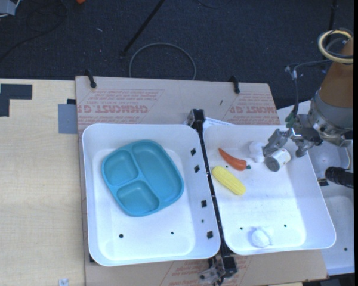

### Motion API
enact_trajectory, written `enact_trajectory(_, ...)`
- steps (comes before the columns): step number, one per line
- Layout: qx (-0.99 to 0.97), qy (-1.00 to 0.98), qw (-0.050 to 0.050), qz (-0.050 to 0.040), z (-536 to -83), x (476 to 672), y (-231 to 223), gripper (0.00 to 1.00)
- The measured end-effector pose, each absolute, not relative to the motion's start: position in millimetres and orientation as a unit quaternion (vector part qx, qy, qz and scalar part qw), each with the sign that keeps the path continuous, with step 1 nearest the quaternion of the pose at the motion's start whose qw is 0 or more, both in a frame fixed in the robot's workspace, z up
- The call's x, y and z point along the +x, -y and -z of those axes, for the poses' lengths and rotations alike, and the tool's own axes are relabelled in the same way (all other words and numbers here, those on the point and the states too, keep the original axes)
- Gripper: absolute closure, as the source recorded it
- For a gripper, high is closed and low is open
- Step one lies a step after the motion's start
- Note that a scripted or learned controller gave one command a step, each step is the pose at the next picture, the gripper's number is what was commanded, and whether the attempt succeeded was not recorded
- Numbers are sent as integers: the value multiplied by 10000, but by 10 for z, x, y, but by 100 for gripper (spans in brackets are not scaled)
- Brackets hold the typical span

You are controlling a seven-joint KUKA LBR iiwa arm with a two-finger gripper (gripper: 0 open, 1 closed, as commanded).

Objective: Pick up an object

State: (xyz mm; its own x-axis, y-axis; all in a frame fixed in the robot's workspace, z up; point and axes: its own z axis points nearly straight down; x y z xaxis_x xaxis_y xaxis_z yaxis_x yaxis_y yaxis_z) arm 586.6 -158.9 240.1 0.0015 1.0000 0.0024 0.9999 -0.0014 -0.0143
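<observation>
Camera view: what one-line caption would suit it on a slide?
Gripper over the right bin, near a carrot and corn cob; a blue divided plate lies in the left bin.

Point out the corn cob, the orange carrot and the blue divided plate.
corn cob [228, 180]: camera view, middle of the yellow cob, right bin.
orange carrot [232, 159]: camera view, middle of its orange body, right bin.
blue divided plate [180, 180]: camera view, its right rim, left bin.
</observation>
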Motion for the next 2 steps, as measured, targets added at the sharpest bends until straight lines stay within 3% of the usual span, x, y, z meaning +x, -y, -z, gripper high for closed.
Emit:
enact_trajectory(1,-7070,7072,12,-8,-2473,5888,1591,0)
enact_trajectory(2,-7071,7071,25,-19,-2007,5912,1655,0)
